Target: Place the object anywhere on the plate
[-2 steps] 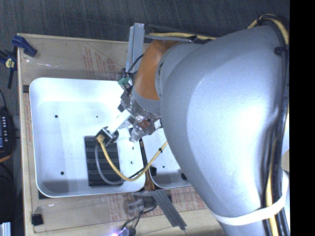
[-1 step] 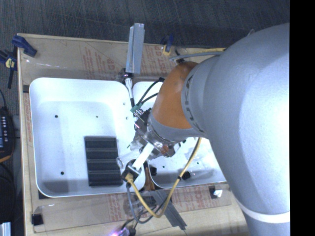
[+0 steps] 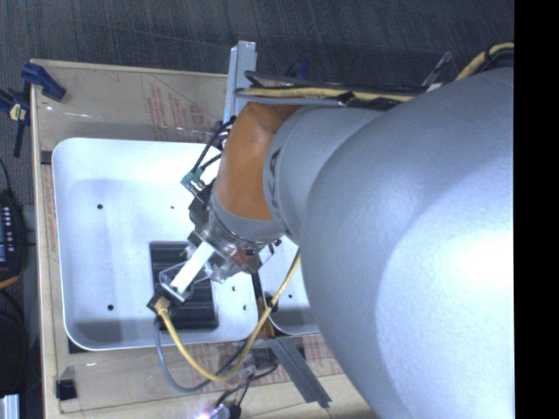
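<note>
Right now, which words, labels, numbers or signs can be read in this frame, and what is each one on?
Faint reddish print on the pale wooden bench board: too blurred to read.
On the shallow white plastic bin: no lettering visible.
On the grey robot arm with orange band: no readable marking.
Nothing here can be quoted as it reads.
</note>
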`<state>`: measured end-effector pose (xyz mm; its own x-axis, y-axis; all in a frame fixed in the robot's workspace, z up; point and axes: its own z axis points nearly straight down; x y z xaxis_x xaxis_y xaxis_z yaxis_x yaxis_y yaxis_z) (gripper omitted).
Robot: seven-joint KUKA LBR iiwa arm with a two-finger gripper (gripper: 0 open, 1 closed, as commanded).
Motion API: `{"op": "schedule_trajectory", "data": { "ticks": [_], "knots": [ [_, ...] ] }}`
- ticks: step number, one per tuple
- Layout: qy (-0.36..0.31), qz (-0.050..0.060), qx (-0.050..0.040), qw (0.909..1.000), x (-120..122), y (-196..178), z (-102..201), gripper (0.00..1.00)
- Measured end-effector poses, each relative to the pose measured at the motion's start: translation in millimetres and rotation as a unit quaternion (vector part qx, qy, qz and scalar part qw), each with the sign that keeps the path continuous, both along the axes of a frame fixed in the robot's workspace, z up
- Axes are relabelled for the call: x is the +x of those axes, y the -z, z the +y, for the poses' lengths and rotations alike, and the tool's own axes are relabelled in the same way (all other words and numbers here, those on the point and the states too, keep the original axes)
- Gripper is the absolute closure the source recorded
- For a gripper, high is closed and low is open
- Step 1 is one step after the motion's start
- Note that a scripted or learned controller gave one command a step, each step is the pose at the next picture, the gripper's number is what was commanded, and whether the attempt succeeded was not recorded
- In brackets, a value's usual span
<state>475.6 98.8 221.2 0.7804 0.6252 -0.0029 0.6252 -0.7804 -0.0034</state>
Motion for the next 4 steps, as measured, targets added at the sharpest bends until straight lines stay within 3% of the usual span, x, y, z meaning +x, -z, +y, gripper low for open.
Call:
{"op": "schedule_trajectory", "data": {
  "ticks": [1, 2, 3, 4],
  "knots": [
    [-0.045, -0.005, 0.0014, 0.999, 40.9, 127.7, 19.5, 1.0],
    [-0.132, 0.0, 0.0005, 0.9913, 15.9, 30.2, -56.0, 1.0],
    [-0.198, 0.001, 0.0007, 0.9801, 53.3, 30.5, 68.3, 1.0],
    [-0.167, 0.0, 0.001, 0.986, 135.3, 16.6, -32.5, 1.0]
  ]
}}
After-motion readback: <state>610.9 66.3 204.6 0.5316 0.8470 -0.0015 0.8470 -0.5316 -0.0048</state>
